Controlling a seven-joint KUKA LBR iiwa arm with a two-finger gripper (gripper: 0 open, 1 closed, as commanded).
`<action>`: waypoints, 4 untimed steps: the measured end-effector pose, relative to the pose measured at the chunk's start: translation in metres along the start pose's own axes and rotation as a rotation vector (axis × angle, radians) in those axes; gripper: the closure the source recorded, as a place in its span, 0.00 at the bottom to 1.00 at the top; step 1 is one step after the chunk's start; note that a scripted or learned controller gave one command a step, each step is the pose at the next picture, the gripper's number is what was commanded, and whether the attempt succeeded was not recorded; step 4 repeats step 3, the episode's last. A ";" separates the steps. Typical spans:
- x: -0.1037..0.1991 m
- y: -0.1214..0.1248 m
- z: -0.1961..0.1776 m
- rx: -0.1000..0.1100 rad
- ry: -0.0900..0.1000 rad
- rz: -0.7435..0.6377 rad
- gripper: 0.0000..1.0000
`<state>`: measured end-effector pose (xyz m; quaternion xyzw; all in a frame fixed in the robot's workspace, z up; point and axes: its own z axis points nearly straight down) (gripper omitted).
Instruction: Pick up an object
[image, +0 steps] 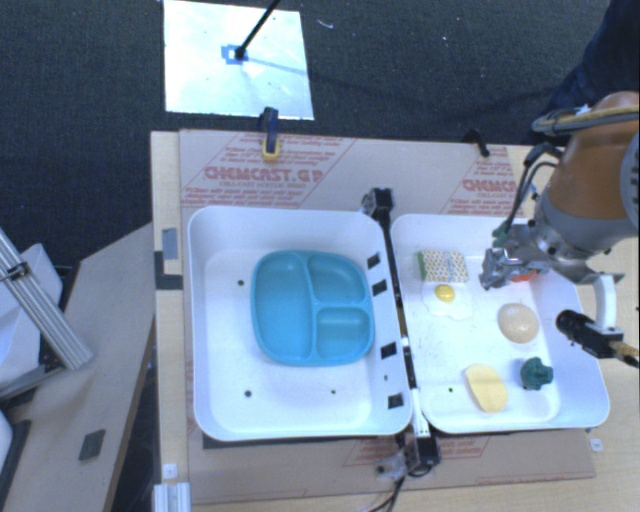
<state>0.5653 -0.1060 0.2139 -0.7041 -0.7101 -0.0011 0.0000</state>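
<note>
At the near edge of the table (170, 300), a tangle of wires and a clamp (405, 460) sits where the two bins meet, too dark to sort out. In the right bin (580, 405), closest to me, lie a yellow piece (487, 387) shaped like a slab and, just right of it, a small dark green thing (536, 373) whose form I can't make out. A little farther in sits a pale tan egg-like lump (518, 322), and left of that a fried-egg toy (448, 297), white with a yellow centre. Behind the egg toy rests a flat packet (442, 265) with a green and cream pattern; its print is too small to read.

The claw (497, 268) hangs over the far right part of this bin, just right of the packet and apart from the tan lump. It is a blur of grey metal, and I cannot tell whether it is spread or closed; nothing is visible in its grip. The arm (590, 190) behind it runs off the right side, so its upper part is cut off. A black fitting (585, 333) juts out beneath it.

The left bin (215, 240) holds a blue divided tray (310, 307) lying flat near its middle. Beyond the bins, red lettering on the cardboard sheet (300, 165) is partly covered by them, and a yellow clip (271, 150) pins its far edge.
</note>
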 end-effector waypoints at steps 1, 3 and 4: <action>0.059 0.003 -0.010 -0.001 0.001 -0.002 1.00; 0.169 0.029 -0.003 -0.002 0.001 -0.002 1.00; 0.169 0.029 -0.003 -0.002 0.001 -0.002 1.00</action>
